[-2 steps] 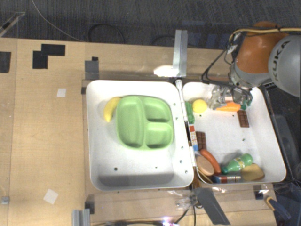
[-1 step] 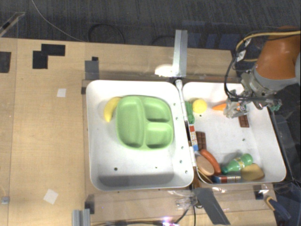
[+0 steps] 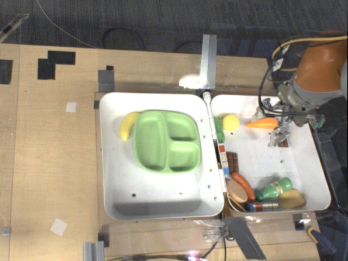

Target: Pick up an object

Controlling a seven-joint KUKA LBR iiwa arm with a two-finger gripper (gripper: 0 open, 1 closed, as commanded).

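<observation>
I read this as the reaching step: the gripper (image 3: 280, 136) hangs low over the upper part of the right bin (image 3: 304, 167), just beside the toy carrot (image 3: 262, 124), which lies on the bin floor with its tip pointing left. Nothing sits between the fingers, but whether they are spread or pressed together I cannot tell (they are small and dark against the white). The carrot looks like the nearest candidate, so my next move would need the tool shifted up and left over it, fingers astride its narrow body, then a close and lift.

The right bin also holds a yellow ball (image 3: 230, 122) near the divider, and along its lower edge a sausage (image 3: 243, 185), a green bottle (image 3: 274, 189) and a tan potato-like piece (image 3: 292, 199), crowded together. The left bin (image 3: 117, 173) holds a green divided plate (image 3: 166, 140) with a banana (image 3: 128, 125) touching its left rim.
</observation>
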